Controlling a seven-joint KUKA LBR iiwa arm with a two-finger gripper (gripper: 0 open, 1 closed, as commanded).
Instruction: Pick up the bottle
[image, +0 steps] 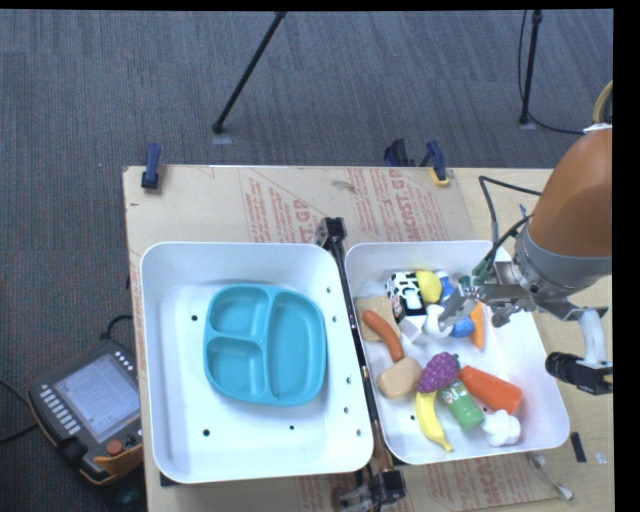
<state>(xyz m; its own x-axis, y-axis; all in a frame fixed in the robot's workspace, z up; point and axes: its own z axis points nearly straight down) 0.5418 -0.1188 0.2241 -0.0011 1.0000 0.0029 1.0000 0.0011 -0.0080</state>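
The green bottle (461, 405) is lying flat in the right bin (545, 400), toward the near side, its long axis running diagonally, one end pointing up-left at the purple grapes (438, 371). A banana (431, 418) is lying just on its left, an orange carrot (491, 389) on its right. I am holding my gripper (452, 305) over the clutter farther back, fingers spread apart, gripping nothing I can see. The blue tray (266, 343) is sitting in the left bin (170, 300).

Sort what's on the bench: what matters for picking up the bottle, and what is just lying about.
For the job:
green bottle
gripper
right bin

Lying about:
blue tray
left bin
banana
grapes
carrot
sausage
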